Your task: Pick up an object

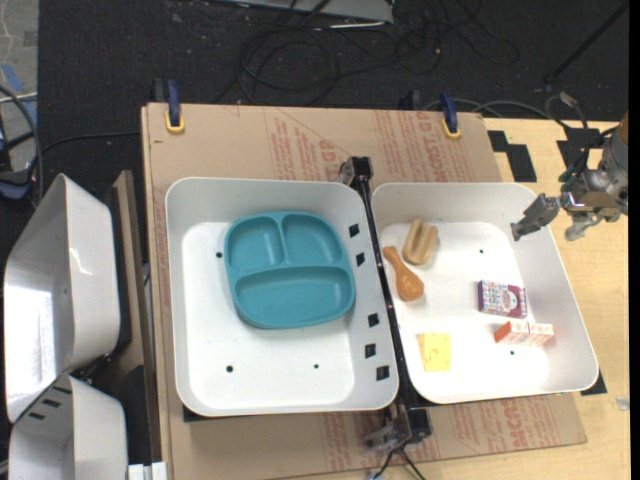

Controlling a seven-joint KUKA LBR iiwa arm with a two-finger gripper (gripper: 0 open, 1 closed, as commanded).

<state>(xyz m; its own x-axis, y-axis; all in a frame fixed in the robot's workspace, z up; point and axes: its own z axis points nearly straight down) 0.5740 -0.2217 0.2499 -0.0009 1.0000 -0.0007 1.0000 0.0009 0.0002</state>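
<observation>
Small items lie scattered in the right bin (560, 298): a tan bread roll (421, 242) at about 11 o'clock from the bin's middle, an orange spoon (404, 274) just beside it at 9 o'clock, a purple packet (501, 298) toward 3 o'clock, a red-and-white carton (525, 334) near it at 4 o'clock, and a yellow card (435, 352) at 7 o'clock. None of them touches the pincer (553, 222), which hangs over the bin's rim at 2 o'clock with its two dark fingers spread apart and nothing between them. The grey arm (610, 168) enters from 3 o'clock of the scene.

The left bin (190, 268), edge to edge with the right one, carries a teal divided plate (290, 271) a little above its centre. Both bins sit on a cardboard sheet (300, 143) printed with red lettering, held to the pale wooden worktop (555, 143) by clamps (175, 113) along the 12 o'clock edge. Beyond the worktop lies a dark speckled floor (90, 48) strewn with black cables (300, 38). More white tubs (60, 288) stand at 9 o'clock.
</observation>
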